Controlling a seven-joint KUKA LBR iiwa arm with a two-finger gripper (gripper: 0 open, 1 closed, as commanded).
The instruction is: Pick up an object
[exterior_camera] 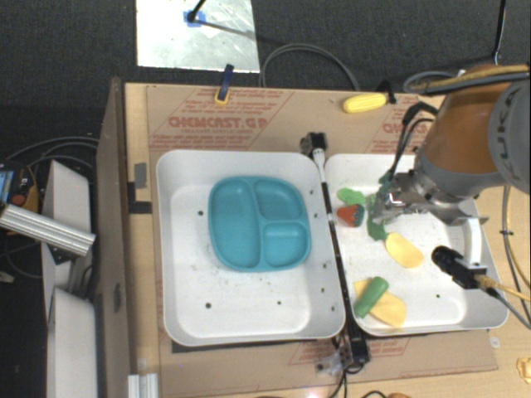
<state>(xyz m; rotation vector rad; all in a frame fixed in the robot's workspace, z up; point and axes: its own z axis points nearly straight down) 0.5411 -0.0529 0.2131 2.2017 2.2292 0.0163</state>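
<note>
Cardboard-lined worktop point(249, 114) carrying two shallow white bins side by side. Right bin point(431, 317), nearest items first: a green piece point(371, 295) lying across a yellow piece point(387, 310), then a yellow oval point(404, 251), then a red-and-green strawberry-like toy point(351, 215) with a green leaf-like piece point(352, 196) behind it, near the divider. Left bin point(187, 305): one teal compartment plate point(258, 223); the claw point(383, 214) sits low in the right bin beside a green object point(377, 230), its opening and any hold impossible to tell.
</note>
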